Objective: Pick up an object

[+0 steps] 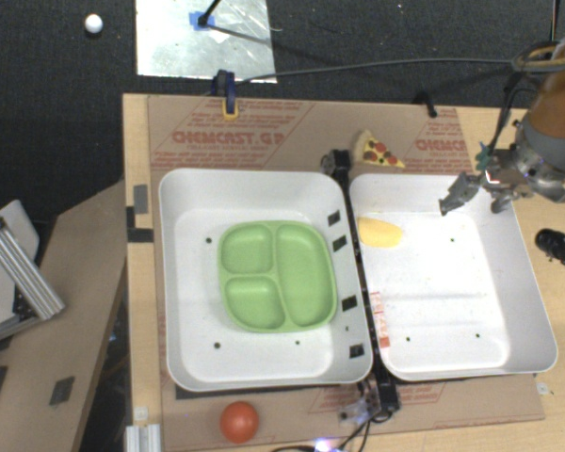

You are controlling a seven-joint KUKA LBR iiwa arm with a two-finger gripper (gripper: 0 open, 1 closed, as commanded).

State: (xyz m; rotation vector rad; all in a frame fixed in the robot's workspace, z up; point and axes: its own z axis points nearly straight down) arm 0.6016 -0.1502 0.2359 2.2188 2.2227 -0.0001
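Observation:
A yellow oval toy (pixel 380 233) lies in the right bin (pixel 471 347), close to its upper left corner. My gripper (pixel 475 200) hangs over the bin's upper right part, a good hand's width to the right of the yellow toy and clear of it. Its two dark fingers (pixel 453 201) are spread apart and nothing is between them. The arm's grey wrist with its orange band (pixel 556 111) comes in from the right edge.
The left bin (pixel 184 347) holds a green divided plate (pixel 277 275). A toy pizza slice (pixel 379 150) lies on the board behind the bins. A red ball (pixel 239 421) rests in front of the left bin. Black clips sit along the wall between the bins.

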